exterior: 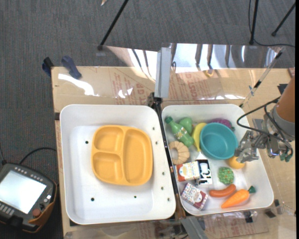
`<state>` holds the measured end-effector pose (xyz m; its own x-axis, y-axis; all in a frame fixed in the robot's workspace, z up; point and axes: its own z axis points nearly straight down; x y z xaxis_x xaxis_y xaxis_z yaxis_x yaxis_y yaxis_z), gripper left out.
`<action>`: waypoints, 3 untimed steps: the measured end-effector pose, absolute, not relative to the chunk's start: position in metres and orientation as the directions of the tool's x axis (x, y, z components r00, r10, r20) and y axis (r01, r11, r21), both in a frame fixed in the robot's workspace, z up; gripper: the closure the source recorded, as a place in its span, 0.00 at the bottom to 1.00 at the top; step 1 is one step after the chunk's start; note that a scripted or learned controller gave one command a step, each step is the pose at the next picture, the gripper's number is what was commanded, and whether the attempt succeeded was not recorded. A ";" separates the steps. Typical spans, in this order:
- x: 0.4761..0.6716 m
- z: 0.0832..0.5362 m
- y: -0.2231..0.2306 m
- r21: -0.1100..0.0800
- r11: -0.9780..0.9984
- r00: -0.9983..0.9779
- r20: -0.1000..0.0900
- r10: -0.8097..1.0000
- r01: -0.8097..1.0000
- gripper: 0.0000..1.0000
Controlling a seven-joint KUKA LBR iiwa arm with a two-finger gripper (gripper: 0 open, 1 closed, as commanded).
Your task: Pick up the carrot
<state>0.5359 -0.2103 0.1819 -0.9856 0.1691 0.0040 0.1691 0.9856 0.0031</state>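
Note:
The carrot (236, 198) is orange with a green top and lies in the right bin (266, 185), near its front right corner. A red sausage-like piece (222, 191) lies just to its left. My gripper (248, 152) hangs over the right side of the same bin, a good way behind the carrot. It is right of the teal bowl (218, 140) and just above a small yellow piece (236, 163). I see nothing held in it.
The right bin is crowded: a green bottle (179, 130), a ring-shaped pastry (179, 152), a small carton (189, 171), a green ball (225, 175) and a red box (194, 195). A yellow divided plate (122, 155) lies in the left bin (74, 183).

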 end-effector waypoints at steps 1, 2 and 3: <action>0.507 0.147 -0.210 0.004 0.984 -0.984 0.002 -0.179 -0.179 1.00; 0.568 0.209 -0.210 -0.002 0.990 -0.990 -0.009 -0.138 -0.138 1.00; 0.486 0.097 -0.208 0.007 0.990 -0.990 0.007 -0.143 -0.143 1.00</action>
